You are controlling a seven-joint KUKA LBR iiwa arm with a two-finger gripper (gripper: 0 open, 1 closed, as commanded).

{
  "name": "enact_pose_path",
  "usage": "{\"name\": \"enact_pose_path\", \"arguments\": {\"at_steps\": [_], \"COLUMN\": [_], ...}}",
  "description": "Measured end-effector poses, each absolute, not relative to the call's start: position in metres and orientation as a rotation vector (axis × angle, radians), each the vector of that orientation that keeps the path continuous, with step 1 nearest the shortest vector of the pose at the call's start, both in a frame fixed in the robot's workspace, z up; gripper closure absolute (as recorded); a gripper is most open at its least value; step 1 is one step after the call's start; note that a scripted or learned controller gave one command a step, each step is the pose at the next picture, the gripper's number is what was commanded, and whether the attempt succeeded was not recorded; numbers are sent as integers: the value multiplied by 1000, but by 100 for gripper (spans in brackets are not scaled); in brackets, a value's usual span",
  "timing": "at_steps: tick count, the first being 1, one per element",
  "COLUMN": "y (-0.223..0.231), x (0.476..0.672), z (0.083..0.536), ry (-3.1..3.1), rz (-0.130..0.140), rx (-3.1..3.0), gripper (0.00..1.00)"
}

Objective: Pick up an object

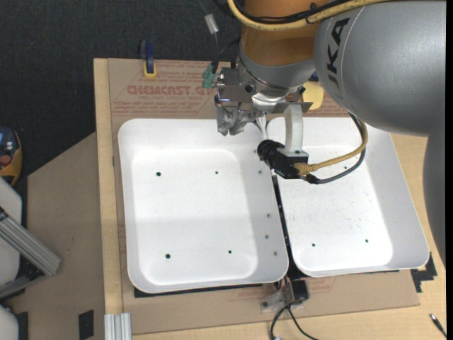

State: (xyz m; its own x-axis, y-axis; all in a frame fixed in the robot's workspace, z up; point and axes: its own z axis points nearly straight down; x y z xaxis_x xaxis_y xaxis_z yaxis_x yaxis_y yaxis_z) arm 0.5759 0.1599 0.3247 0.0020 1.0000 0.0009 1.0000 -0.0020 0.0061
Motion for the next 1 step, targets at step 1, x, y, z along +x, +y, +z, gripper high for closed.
{"name": "enact_pose_path", "arguments": {"at_steps": [1], "y": [180], "x": [545], "z": [310], "ry": [2226], "rz": [-6], "rx": [2222], "gripper": [100]}}
